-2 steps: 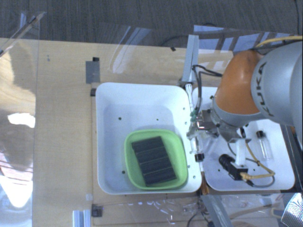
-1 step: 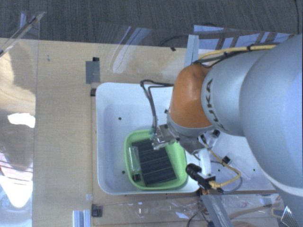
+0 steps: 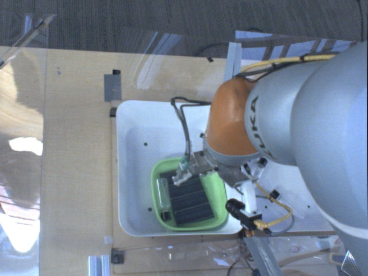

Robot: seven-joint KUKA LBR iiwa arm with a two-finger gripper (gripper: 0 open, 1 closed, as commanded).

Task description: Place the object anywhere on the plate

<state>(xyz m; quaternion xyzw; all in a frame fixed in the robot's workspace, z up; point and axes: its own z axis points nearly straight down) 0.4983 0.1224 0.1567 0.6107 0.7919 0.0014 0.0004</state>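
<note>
- The gripper (image 3: 187, 203) is seen as a dark, ribbed block hung low over the green plate (image 3: 156, 180). It is viewed from above, so whether it is spread or pressed together cannot be told.
- Most of the plate's middle is covered by the gripper. Whatever may lie beneath it is hidden, and no object can be made out between the block and the plate.
- The plate's rim is left showing on the left, along the bottom, and at the upper right beside the wrist. It is set flat in the lower middle of the white bin (image 3: 135, 154), close to the bin's near wall.
- A black cable (image 3: 184, 125) is looped from the bin's upper edge down to the gripper's top end.
- The orange band (image 3: 230, 119) is found just above the wrist – rounded and tilted toward the plate.
- The grey arm (image 3: 310, 114) is spread across the right side of the view, and the bin's right part is covered by it.
- A yellow cable (image 3: 276, 217) is curled below the wrist, near the bin's lower right corner.
- The bin is borne by the pale wooden bench (image 3: 75, 154) – a small grey bracket (image 3: 112, 86) is fixed just beyond its upper left corner.
</note>
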